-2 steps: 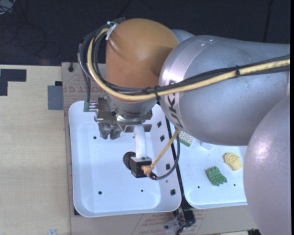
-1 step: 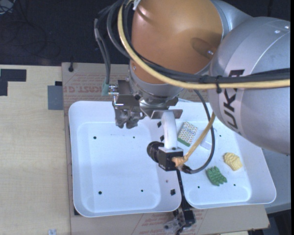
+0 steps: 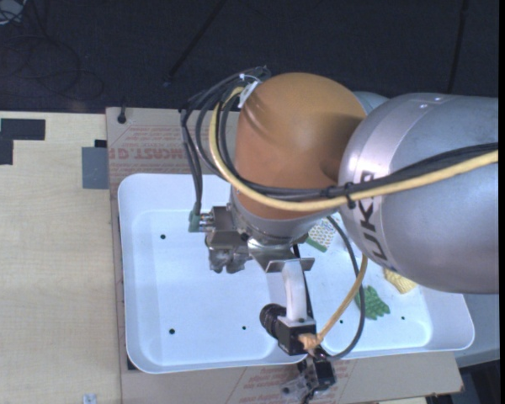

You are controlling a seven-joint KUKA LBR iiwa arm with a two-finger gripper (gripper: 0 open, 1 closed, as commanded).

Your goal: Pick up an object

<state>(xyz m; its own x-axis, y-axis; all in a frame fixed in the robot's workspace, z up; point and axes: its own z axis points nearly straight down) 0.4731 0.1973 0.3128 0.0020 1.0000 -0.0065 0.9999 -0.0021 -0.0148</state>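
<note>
The grey metal two-finger gripper hangs under the broad orange band of the grey arm, low over the middle of the shallow white plastic bin. Whether it is open or closed, and whether it has hold of anything, I cannot tell, since the wrist covers it from above. A white bracket with a small black cylinder at its end sticks out from the wrist toward the near edge of the bin, and black and yellow cables loop around the orange band and trail down past the bracket.

To the right of the gripper, partly hidden by the arm, lie the loose objects in the bin: a pale green piece with a grid pattern just beside the wrist, a small flat green leaf-shaped piece nearer the near right corner, and a yellow piece just to the right of it, half under the arm. None of them touches the gripper.

The bin's floor is bare white with a few small dark dots. It sits on a brown cardboard sheet with red print. To the left stretches a light wooden bench top with black and grey rectangular marks. Beyond the far edge the room is dark, with thin cables lying on a black floor.
</note>
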